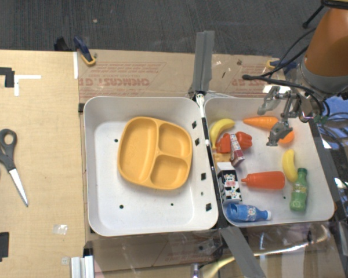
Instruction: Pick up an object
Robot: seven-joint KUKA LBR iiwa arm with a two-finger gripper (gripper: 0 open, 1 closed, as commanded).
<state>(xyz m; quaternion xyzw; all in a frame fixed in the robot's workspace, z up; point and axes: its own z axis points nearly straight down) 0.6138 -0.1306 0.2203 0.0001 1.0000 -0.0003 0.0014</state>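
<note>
Orange carrot (261, 121) lying flat, right bin's (322, 155) far end.

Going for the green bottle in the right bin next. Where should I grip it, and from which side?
Grip the green bottle across its wider lower body, coming from above. It lies flat, cap toward the banana, with bare bin floor on its left side and the bin wall close on the other.

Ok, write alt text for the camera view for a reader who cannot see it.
The grey arm's pincer hangs over the right bin, above a carrot among toy foods: two bananas, a red ketchup bottle, a green bottle. The left bin holds a yellow divided plate; scissors lie on the bench.
</note>
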